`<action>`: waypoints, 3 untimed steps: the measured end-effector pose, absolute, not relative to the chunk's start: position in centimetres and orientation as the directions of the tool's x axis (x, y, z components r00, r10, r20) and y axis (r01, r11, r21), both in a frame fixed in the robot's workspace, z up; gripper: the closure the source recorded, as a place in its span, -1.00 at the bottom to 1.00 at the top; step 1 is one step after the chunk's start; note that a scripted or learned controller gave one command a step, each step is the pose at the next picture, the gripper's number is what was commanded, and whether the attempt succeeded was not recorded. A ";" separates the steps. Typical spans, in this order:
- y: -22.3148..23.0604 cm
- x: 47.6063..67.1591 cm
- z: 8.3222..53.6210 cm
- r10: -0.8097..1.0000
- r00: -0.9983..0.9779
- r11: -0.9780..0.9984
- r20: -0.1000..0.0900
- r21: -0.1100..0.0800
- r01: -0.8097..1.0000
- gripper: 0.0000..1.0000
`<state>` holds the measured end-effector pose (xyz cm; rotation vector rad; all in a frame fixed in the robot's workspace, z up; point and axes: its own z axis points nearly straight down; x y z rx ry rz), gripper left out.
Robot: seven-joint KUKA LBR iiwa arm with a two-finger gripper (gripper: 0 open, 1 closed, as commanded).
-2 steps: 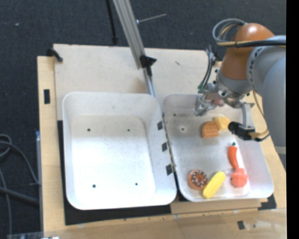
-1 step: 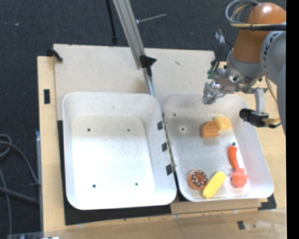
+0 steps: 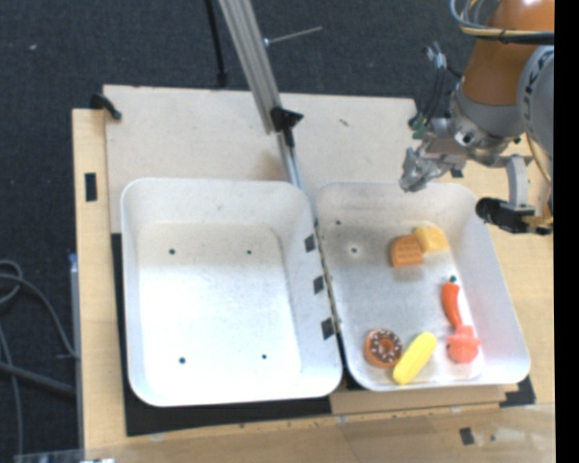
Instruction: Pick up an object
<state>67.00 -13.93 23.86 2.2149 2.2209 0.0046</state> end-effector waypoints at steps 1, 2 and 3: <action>-8.5 66.1 24.6 1.000 -0.006 0.006 0.001 0.001 1.000 1.00; -3.2 66.8 23.7 1.000 -0.007 0.007 0.001 -0.001 1.000 1.00; 1.2 66.5 23.4 1.000 -0.006 0.006 0.001 -0.002 1.000 1.00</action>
